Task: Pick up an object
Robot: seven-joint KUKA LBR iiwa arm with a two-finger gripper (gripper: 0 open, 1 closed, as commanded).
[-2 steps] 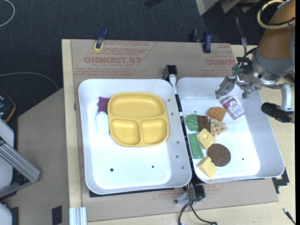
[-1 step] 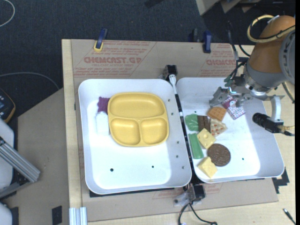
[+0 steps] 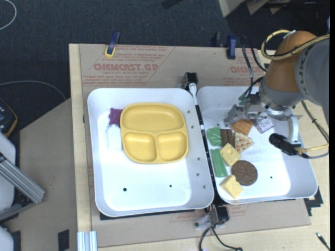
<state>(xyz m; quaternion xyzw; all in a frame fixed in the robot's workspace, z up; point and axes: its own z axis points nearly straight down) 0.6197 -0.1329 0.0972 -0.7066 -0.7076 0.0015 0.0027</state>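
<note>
Fingertips of my gripper [image 3: 242, 114] sit low in the right bin [image 3: 298, 184], near its far left part, and I cannot tell from this angle whether they are apart or together. Just beneath them, touching or nearly so, lies an orange-brown toast-like piece [image 3: 243, 126]. A small printed packet [image 3: 264, 124] lies just to its right. My grey wrist and its orange band [image 3: 285, 69] rise over the bin's far right corner.

Nearer than the toast-like piece lie a pale cracker [image 3: 244, 143], a dark chocolate bar [image 3: 227, 137] and a green piece [image 3: 214, 136], with a long green strip [image 3: 219, 162] running toward the near edge. A yellow cheese wedge [image 3: 230, 153] rests beside a round brown cookie [image 3: 244, 172], and another yellow wedge [image 3: 232, 186] sits at the near rim.

Left of all this, the left bin [image 3: 146, 195] bears a yellow divided tray [image 3: 154, 132], with a purple item [image 3: 114, 115] and a white bottle [image 3: 113, 137] against the tray's left side.
</note>
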